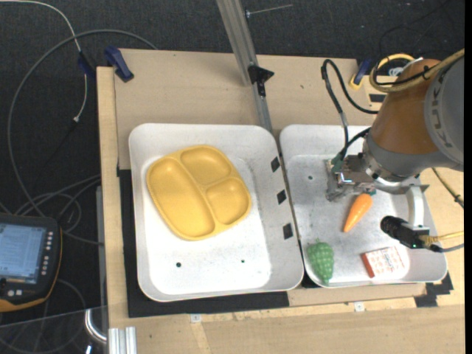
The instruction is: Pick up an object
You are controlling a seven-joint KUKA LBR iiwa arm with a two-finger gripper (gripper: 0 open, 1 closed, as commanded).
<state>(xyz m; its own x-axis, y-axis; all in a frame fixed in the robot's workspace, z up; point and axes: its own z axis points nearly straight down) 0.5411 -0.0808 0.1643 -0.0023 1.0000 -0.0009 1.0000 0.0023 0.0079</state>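
Observation:
In the right bin (310, 161) lie an orange carrot (357, 212), a green broccoli-like piece (321, 260) at the front edge and a small red and white packet (383, 262) at the front right. My gripper (345, 185) hangs over the right bin, just above and left of the carrot's upper end. Its metal fingers point down toward the bin floor beside the carrot, and the carrot's top touches or sits just under them. Nothing shows clearly between the fingers.
The left bin (147, 257) holds a yellow three-compartment plate (198, 191). A metal pole (243, 43) slants down to the gap between the bins. Black cables (339, 102) run along the arm. A tablet (22, 253) sits off the bench at left.

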